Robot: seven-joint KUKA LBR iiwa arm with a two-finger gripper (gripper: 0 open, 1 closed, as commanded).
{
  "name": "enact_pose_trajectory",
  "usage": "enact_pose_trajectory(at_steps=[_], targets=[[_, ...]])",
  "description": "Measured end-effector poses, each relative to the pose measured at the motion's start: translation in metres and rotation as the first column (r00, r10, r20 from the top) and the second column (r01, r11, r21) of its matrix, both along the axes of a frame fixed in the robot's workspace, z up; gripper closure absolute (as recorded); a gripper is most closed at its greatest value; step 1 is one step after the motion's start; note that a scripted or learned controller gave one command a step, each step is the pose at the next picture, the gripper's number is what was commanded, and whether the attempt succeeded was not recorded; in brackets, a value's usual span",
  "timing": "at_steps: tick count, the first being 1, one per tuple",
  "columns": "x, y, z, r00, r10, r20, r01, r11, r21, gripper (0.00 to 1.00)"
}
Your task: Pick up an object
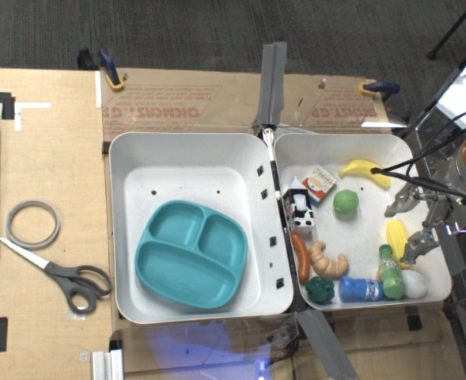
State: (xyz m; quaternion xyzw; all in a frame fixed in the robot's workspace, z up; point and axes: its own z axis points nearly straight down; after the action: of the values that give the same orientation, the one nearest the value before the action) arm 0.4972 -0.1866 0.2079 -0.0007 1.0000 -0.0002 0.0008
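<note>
While the gripper [411, 224] hangs over the right bin [351, 153] near its right wall, its fingers [417, 246] stand apart with nothing between them. Just beside them, to the left, lies a corn cob [395, 236]. Below the corn are a green bottle [390, 274] and a white ball [415, 285], with a blue bottle [361, 290] lying along the near wall. Further left sit a dark green lump [320, 290], a croissant [328, 260] and a red sausage [301, 258]. A green ball [346, 203] rests mid-bin, a banana [365, 172] and a small carton [320, 182] above it. In the left bin [181, 153] lies a teal divided plate [191, 252]. On the counter [39, 165] to the left are scissors [62, 275] and a tape roll [32, 223].
</note>
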Motion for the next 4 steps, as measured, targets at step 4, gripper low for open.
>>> enact_pose_trajectory(at_steps=[4], targets=[[0.131, -0.022, -0.114, 0.986, 0.169, 0.004, -0.169, 0.986, -0.001, 0.0]])
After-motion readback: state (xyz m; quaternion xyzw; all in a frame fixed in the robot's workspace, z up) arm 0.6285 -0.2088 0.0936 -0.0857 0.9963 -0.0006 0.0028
